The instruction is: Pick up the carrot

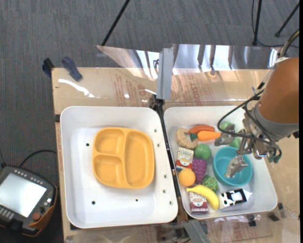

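The carrot (209,135) is orange with a green stub at its left end. It lies flat near the back of the right bin (270,196), just in front of a red-orange pepper-like piece (202,128). My gripper (235,169) hangs over the teal bowl (223,172), to the right of the carrot and nearer the front, apart from it. Nothing shows in the gripper. The grey and orange wrist covers the bin's right back corner.
Crowded beside the carrot are a bread piece (183,137), a green lime (203,151), purple grapes (199,165), an orange (186,177), broccoli (210,182), a banana (206,195), a small carton (197,202) and a cow-patterned box (235,197). A yellow divided plate (124,157) lies in the left bin (75,186).
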Action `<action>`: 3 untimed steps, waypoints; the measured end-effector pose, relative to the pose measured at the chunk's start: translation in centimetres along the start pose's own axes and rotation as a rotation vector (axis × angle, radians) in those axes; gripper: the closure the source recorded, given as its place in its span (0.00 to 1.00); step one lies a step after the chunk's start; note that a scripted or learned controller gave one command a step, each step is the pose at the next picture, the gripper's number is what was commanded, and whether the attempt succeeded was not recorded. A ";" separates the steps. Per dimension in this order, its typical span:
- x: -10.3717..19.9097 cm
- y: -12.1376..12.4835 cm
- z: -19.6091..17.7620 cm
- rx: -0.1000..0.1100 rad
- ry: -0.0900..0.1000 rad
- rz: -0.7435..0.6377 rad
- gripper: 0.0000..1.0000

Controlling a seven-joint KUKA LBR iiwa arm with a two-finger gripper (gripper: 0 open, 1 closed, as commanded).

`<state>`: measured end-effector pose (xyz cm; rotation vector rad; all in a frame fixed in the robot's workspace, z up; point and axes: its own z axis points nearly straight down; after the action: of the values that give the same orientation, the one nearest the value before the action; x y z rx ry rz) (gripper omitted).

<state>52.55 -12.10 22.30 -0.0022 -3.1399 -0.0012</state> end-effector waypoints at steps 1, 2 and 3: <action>-5.8 -0.6 10.1 -0.003 0.009 0.089 0.00; -9.9 -5.7 13.5 -0.001 -0.003 0.219 0.00; -11.2 -0.3 8.8 -0.002 -0.010 0.216 0.00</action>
<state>63.72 -12.37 13.47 -0.3420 -3.1313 -0.0035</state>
